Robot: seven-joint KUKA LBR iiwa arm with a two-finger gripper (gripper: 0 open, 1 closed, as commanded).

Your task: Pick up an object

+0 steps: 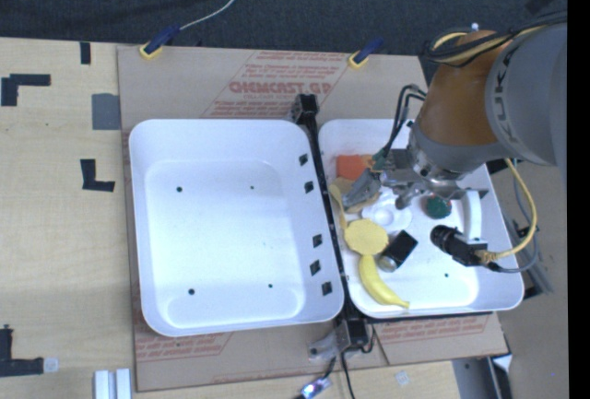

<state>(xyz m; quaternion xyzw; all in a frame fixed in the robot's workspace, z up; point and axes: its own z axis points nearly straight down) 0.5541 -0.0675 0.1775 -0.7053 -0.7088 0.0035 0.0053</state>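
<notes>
The right bin [489,296] holds several small objects. An orange-red block [350,166] lies at its far left, with a grey piece [360,191] just below it. A round yellow item [366,237] sits above a banana [379,285] near the front edge. A black cylinder-like object [398,251] lies beside them, and a green item [435,204] shows under the wrist. My gripper [403,192] hangs low over the middle of this bin, right of the grey piece and above the yellow item. The arm's bulk hides what is directly beneath it.
The left bin [147,204] stands beside the right one, joined along a black clipped seam [318,204]. A black fitting with a yellow cable [456,243] hangs off the arm over the bin's right side. Cardboard [267,84] underlies both bins.
</notes>
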